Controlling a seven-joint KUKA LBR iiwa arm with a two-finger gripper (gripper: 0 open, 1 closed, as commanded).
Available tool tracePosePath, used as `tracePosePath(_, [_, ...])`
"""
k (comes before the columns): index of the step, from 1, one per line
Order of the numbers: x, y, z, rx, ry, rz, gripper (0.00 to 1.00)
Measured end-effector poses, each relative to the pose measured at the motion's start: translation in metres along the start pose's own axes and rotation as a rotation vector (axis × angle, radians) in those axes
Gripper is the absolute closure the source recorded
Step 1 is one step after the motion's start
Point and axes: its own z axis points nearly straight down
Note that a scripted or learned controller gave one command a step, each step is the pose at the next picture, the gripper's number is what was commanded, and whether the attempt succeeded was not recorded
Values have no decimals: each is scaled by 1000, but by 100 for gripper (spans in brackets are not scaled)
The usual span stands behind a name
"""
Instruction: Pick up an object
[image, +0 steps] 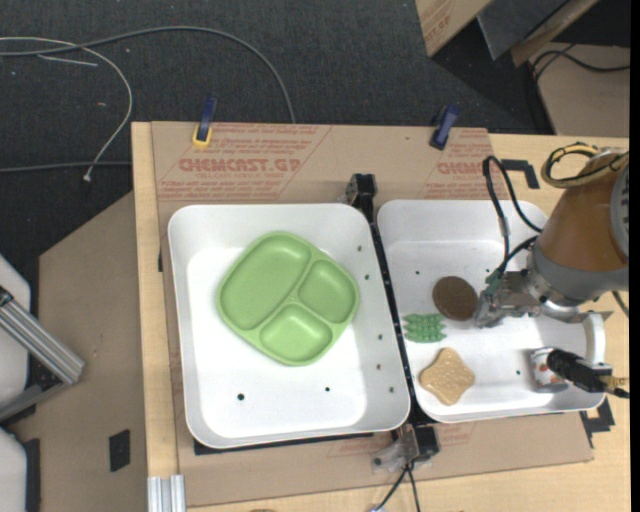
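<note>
Lying tilted in the left bin (200, 400) is a green plate (288, 297) with three compartments. In the right bin (440, 222), green beans (422, 326) are seen near the left wall, a tan cracker (446, 375) just below them, and a brown disc (455, 297) above. The gripper (492, 305) is lowered just beside the disc, perhaps touching it; the view is too blurred there to settle it.

Our arm reaches in

We stretch in from the right, and our tool (490, 305) points down low.
</note>
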Motion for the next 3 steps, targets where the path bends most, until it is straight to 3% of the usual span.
tracePosePath(3, [-5, 10, -140, -6, -3, -2, 100])
